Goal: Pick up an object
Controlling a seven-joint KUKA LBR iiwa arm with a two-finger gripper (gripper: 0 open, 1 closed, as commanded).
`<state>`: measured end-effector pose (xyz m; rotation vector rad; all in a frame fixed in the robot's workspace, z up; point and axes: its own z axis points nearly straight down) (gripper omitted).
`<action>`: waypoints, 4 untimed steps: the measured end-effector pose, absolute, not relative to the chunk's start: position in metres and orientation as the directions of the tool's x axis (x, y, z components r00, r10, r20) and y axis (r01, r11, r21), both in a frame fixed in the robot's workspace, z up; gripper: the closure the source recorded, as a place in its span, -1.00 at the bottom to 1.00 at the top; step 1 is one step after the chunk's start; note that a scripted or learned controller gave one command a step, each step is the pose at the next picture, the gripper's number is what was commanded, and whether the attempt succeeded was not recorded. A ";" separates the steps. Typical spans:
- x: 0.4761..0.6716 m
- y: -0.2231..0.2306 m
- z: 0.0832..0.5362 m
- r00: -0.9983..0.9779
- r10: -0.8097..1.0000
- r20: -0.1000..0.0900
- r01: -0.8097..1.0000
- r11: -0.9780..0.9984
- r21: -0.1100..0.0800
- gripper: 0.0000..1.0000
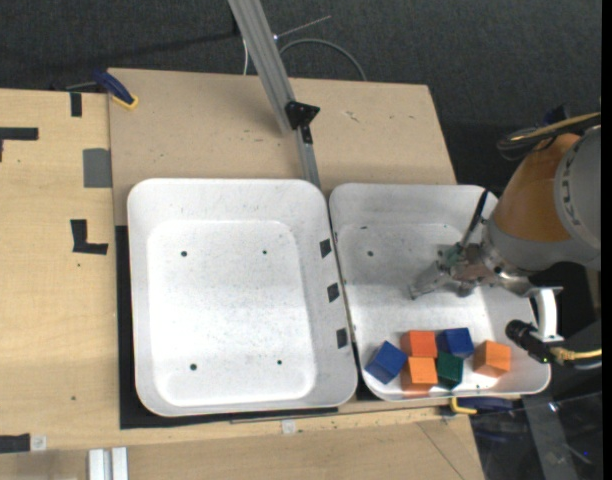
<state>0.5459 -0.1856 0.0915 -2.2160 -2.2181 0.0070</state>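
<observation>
hand (431,286) over rt bin (386,208) | grip state unclear, prob. empty | blocks (436,356) near edge

Blocks (434,356) cluster at the near edge of the right bin (386,208), beside the left bin (146,208).

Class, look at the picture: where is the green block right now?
The green block lies in the right bin, near its front edge, in a cluster: just below a blue block and right of an orange block.
</observation>
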 end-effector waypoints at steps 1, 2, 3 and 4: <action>0.548 -0.185 0.105 -0.002 1.000 0.002 1.000 0.002 -0.003 1.00; 0.555 -0.190 0.164 -0.001 1.000 -0.002 1.000 0.001 0.004 1.00; 0.556 -0.189 0.217 -0.002 1.000 -0.002 1.000 0.002 0.005 1.00; 0.567 -0.128 0.217 -0.007 1.000 0.002 1.000 0.007 0.000 1.00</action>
